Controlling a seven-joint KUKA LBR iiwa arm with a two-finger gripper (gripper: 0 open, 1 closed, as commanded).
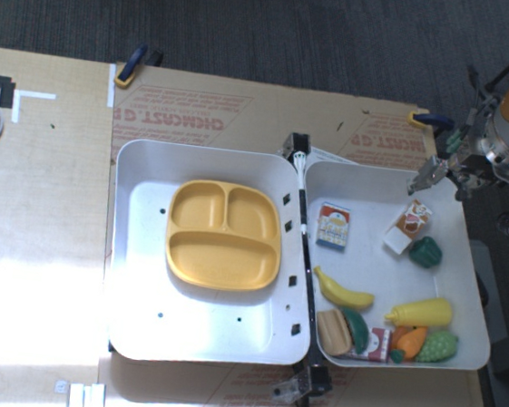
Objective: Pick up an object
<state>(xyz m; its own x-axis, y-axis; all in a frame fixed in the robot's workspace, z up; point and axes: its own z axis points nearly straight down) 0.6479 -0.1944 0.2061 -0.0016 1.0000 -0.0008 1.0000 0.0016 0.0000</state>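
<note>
Camera view shows the gripper (433,173) hanging over the far right corner of the right bin (380,183), and I cannot tell how its jaws stand. Just beneath it a small brown-and-white carton (408,226) lies beside a green toy (427,252). A banana (343,291) rests mid-bin. The yellow divided plate (224,236) sits in the left bin (139,258).
</note>
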